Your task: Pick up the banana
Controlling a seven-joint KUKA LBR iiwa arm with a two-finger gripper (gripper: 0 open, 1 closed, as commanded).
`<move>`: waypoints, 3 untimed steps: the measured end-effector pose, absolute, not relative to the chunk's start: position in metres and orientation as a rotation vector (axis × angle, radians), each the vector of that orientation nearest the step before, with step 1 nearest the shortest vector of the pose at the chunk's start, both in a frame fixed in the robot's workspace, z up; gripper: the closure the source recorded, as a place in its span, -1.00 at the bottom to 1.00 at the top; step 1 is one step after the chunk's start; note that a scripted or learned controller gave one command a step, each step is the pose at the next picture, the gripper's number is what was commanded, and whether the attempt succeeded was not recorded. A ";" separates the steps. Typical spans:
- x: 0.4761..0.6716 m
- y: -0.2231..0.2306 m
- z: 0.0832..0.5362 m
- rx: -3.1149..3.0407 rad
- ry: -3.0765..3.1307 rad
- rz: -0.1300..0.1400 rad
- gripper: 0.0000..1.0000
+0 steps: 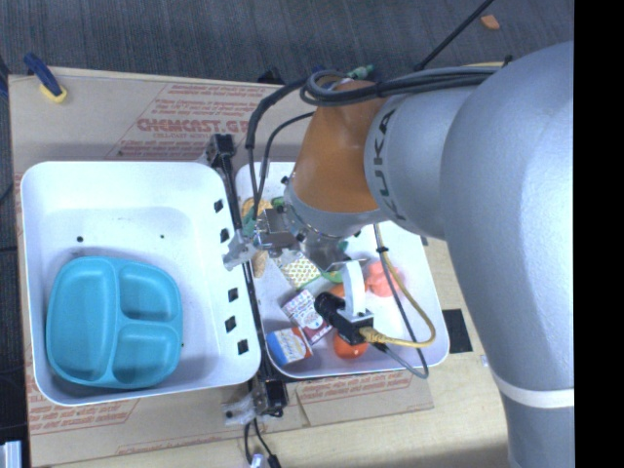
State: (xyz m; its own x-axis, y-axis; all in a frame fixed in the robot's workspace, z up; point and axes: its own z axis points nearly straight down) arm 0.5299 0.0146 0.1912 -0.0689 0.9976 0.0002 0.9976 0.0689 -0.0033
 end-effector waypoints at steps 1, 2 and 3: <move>0.505 0.089 0.199 -2.143 -2.292 0.007 -1.00; 0.505 0.089 0.209 -2.140 -2.294 0.009 1.00; 0.497 0.098 0.136 -2.093 -2.336 0.009 1.00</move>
State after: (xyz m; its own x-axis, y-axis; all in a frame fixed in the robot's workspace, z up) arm 0.4967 0.0981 0.1357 -0.1095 0.9940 -0.0004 0.9940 0.1095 -0.0073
